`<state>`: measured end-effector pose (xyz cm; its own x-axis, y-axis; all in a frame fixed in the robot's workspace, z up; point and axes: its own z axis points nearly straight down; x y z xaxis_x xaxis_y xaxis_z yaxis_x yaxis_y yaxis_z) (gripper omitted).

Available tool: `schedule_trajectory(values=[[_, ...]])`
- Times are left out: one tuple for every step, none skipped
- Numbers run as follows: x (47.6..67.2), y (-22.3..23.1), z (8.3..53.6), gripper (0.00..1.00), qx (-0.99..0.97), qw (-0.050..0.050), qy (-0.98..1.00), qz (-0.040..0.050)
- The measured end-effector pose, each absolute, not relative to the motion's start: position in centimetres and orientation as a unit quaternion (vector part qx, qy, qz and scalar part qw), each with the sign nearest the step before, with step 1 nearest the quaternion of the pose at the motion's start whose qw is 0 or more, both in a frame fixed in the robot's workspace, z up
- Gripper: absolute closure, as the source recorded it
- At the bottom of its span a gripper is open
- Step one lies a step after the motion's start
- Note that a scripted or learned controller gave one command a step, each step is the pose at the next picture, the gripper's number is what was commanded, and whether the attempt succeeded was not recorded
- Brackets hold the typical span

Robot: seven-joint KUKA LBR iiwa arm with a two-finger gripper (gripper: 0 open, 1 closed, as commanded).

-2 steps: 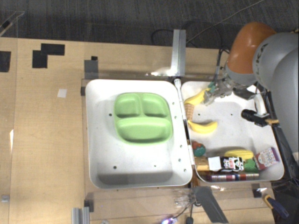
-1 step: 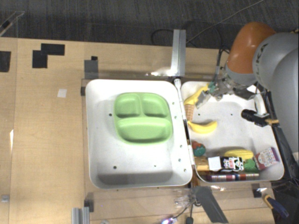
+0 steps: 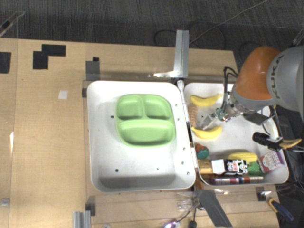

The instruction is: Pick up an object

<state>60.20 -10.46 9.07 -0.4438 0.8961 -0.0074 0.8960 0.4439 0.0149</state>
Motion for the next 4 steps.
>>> schedule_trajectory(values=[[66.8,-11.8,8.8,0.0,0.49,-0.007,0.872,-0.0011],[67.4,-11.7,10.0,1.0,0.489,0.004,0.872,0.0031],[67.1,-11.1,9.8,0.0,0.487,-0.007,0.874,0.0026],[67.4,-11.2,10.8,1.0,0.486,0.001,0.874,0.0036]])
